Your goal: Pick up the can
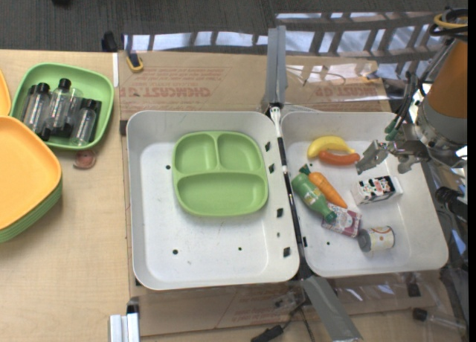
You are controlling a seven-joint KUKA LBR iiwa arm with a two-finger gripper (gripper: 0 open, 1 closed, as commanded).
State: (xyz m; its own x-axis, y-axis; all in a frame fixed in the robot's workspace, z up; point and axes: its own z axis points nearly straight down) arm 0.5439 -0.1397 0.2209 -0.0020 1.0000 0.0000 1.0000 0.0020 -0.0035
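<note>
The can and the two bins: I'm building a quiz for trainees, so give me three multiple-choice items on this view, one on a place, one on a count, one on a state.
1. Where is the can?
A. On the green plate
B. In the right bin, near its front edge
C. On the wooden bench

2. How many compartments has the green plate?
A. Two
B. Three
C. Five

3. How does the can stand?
A. Upright
B. On its side
C. Held in the claw

Key: 1 B, it lies in the right bin in front of the small carton. 2 B, two small sections and one long one. 3 B, its side faces up, well apart from the claw.
</note>
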